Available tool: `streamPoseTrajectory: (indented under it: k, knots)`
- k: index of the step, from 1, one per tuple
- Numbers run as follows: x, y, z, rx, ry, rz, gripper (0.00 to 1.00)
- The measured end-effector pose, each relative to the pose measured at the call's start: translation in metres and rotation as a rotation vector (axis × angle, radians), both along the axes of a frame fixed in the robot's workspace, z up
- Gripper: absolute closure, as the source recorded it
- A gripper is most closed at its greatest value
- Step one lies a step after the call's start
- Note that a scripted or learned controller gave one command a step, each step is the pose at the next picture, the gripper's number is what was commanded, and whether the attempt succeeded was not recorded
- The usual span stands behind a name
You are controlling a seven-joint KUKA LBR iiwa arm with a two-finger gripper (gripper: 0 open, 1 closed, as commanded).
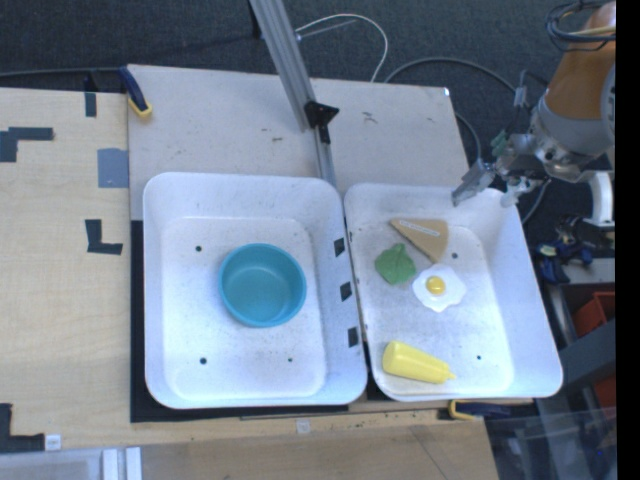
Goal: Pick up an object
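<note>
Even, diffuse overhead light, moderately bright. No hard shadows; faint soft shade under bowl (263, 284) rim and along bin (170, 208) walls. White bins bright, not blown out. Mild glare on pole (285, 43). Overall soft focus, grainy, low resolution. Arm (580, 78) at right edge slightly blurred. Dark floor underexposed.

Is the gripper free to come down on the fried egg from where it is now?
Probably yes: the gripper hangs over the right bin's far corner, and the fried egg lies uncovered.
</note>
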State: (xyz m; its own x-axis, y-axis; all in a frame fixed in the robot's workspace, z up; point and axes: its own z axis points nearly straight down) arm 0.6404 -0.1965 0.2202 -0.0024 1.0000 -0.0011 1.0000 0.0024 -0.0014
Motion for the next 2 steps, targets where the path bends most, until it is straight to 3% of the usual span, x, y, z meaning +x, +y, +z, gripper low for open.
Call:
streamPoseTrajectory:
  k: [1,2]
  knots:
    - [0.0,0.0,0.0,-0.001,0.0,0.0,0.0]
    - [0.0,0.005,-0.044,0.001,0.004,0.0,0.0]
